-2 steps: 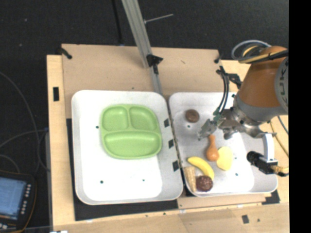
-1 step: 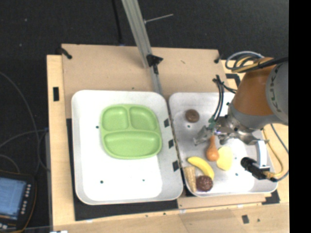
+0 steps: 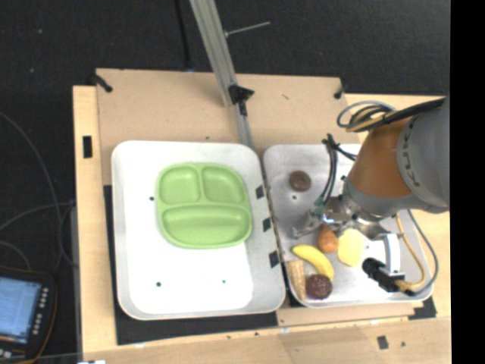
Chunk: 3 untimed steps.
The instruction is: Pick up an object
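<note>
The right bin (image 3: 282,174) holds a yellow banana (image 3: 314,261), a small orange fruit (image 3: 327,240), a pale yellow fruit (image 3: 351,248), a dark red berry-like ball (image 3: 319,286) and a brown round piece (image 3: 299,180). A tan stick-like item (image 3: 295,277) lies at the bin's left front. My gripper (image 3: 326,223) hangs low in the bin, right above the orange fruit, with the arm's orange band (image 3: 379,161) behind it. The wrist hides the fingertips.
The left bin (image 3: 136,279) carries a green divided plate (image 3: 204,206) in its upper half. A metal pole (image 3: 216,44) rises slantwise behind the bins. A screen device (image 3: 23,309) lies off the bench at the lower left.
</note>
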Each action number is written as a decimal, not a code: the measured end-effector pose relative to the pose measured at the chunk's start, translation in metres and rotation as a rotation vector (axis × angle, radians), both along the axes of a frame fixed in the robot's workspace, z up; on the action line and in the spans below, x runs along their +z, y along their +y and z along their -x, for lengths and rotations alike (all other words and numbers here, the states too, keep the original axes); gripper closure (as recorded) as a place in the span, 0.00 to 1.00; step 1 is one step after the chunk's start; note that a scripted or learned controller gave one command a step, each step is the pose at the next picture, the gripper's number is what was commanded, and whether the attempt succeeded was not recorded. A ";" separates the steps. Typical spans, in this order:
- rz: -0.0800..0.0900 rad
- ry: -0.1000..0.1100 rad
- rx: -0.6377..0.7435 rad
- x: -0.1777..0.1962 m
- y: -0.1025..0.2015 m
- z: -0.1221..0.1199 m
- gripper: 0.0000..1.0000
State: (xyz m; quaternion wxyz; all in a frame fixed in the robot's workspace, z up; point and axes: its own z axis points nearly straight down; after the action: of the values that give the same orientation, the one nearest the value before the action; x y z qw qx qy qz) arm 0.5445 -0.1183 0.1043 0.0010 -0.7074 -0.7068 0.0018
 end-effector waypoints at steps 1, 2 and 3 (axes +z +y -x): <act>0.000 -0.008 -0.006 0.014 -0.001 -0.002 1.00; 0.001 -0.011 -0.003 0.073 -0.003 0.005 1.00; 0.001 -0.012 0.004 0.120 -0.005 0.003 1.00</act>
State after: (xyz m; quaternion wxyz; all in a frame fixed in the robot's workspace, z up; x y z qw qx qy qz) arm 0.5418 -0.1231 0.2239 -0.0034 -0.7061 -0.7081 -0.0020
